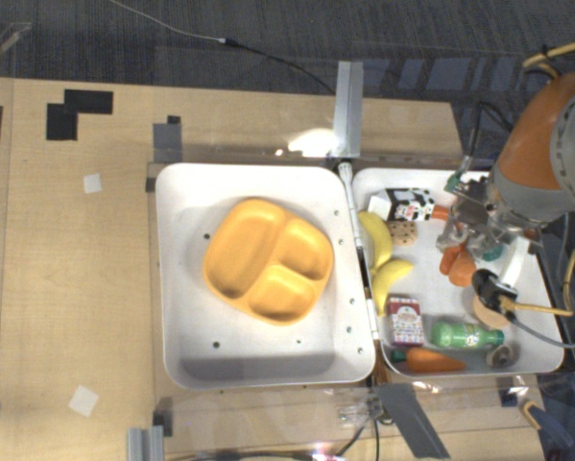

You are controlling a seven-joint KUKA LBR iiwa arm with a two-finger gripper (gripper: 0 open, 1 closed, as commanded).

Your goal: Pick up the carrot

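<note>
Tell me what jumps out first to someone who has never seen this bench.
The big yellow-orange plastic plate with three compartments sits alone in the middle of the left white bin. The right white bin is crowded: two yellow bananas along its left side, and a green bottle above an orange carrot near its front edge. The grey arm's two-finger gripper hangs over that bin's right part.

The grey arm with orange band [544, 147] reached in from the right, wrist angled down-left; its 2-finger gripper [467, 230] hung low.
</note>
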